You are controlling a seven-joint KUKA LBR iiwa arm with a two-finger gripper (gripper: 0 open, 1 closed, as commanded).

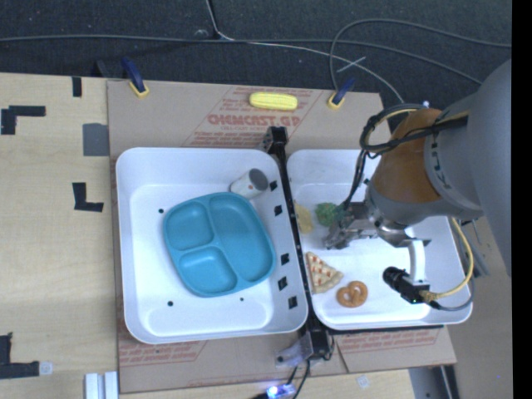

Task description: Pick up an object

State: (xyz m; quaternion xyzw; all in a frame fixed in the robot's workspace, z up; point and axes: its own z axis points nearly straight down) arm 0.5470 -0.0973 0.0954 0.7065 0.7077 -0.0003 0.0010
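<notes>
Green knobbly broccoli (330, 213) beside metal gripper (339, 238), right bin (449, 306).

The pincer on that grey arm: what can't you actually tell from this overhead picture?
- Pincer, camera view: too small and dark, blending with the green broccoli-like toy; open or shut unclear, grasp unclear.
- Right white bin: its far right side is covered by the arm.
- Small white cup: too blurred to see inside.

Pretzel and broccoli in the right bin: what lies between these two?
In the camera view, bare white bin floor lies between the broccoli and the pretzel. The pizza slice sits just left of that stretch.
</notes>
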